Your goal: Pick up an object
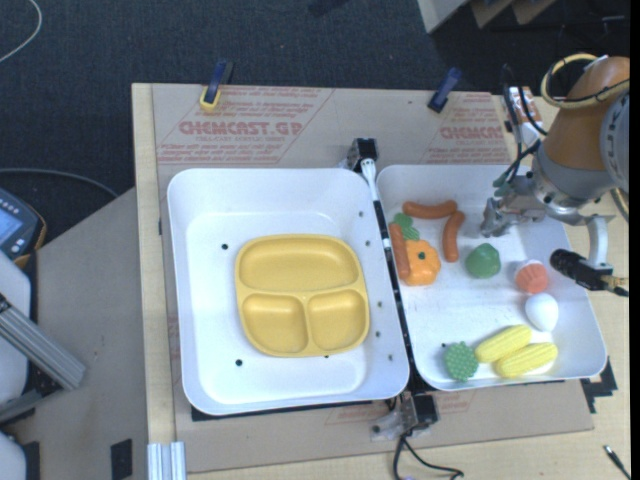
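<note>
The right bin (580, 313) holds several toy foods. Two red sausages (430, 209) (452, 236) lie at its back. An orange pepper (418, 261) rests by the left wall, next to a carrot (399, 240). A green lime (483, 260) sits mid-bin, with a reddish ball (532, 276) and a white egg (542, 312) to its right. Two yellow corn cobs (515, 348) and a green broccoli (460, 361) lie at the front. My gripper (496, 218) hangs over the back of this bin, just above the lime and right of the sausages, with nothing visibly held.
The left bin (190, 268) contains a yellow three-compartment plate (300, 293). A black divider rail (385, 258) runs between the bins. Clamps (213, 86) (444, 90) hold the cardboard at the back edge. The arm's orange band (590, 83) rises at the far right.
</note>
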`<move>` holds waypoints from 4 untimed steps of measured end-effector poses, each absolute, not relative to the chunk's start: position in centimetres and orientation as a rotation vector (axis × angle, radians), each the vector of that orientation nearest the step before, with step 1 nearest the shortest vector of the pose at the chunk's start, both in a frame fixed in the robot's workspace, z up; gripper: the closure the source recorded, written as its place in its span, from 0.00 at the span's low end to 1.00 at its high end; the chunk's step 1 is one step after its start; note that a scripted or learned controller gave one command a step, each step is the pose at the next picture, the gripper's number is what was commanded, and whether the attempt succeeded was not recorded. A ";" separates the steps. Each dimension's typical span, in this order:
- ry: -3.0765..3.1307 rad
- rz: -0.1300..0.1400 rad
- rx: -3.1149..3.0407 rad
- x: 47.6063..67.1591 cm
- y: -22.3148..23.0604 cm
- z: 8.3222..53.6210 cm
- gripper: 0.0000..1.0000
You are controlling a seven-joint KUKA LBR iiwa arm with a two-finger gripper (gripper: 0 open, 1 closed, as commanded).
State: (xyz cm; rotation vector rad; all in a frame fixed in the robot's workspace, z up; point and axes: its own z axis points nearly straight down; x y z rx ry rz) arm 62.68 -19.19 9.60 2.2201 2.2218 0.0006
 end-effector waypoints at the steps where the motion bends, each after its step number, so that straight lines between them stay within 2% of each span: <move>1: 2.216 0.004 2.216 63.3 -20.1 14.8 1.00; 3: 2.218 0.004 2.216 63.4 -20.6 22.8 1.00; 4: 2.226 -0.001 2.221 60.6 -17.0 23.3 1.00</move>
